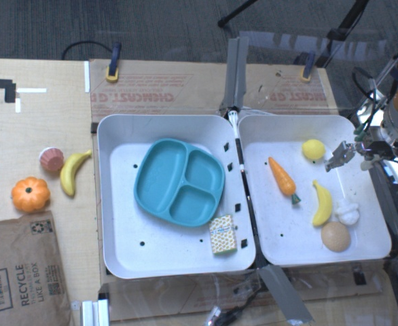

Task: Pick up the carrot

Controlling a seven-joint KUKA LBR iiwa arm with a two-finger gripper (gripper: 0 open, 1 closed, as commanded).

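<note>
Reaching: the arm [396, 114] enters from the right edge and hangs over the right bin's [267, 253] far right side, so the pick looks not yet begun.
Gripper: the gripper [339, 157] points left toward the bin's middle; how far it is open I cannot tell, and nothing shows in its hold.
Carrot: the carrot [281, 176] lies flat on the right bin's floor, left of centre, orange body slanting from upper left to lower right with the green stub at the lower end.
Clearance: it touches nothing, with bare floor on both long sides, which should leave room for a grasp across its width.
Neighbours: a lemon [313, 149] sits near the gripper, a banana [322, 204] lies right of the carrot, an egg [335, 237] rests at the banana's lower end, and a small white thing [348, 213] is just beside the banana.
Risk: the lemon lies between gripper and carrot, so a low sweep could knock it.
Left bin: a blue plate [179, 182] and a small box [223, 235] lie there, well apart from the task.
Bench: a pumpkin [30, 195], a second banana [72, 172] and a pink cup [51, 159] sit outside the bins.
</note>
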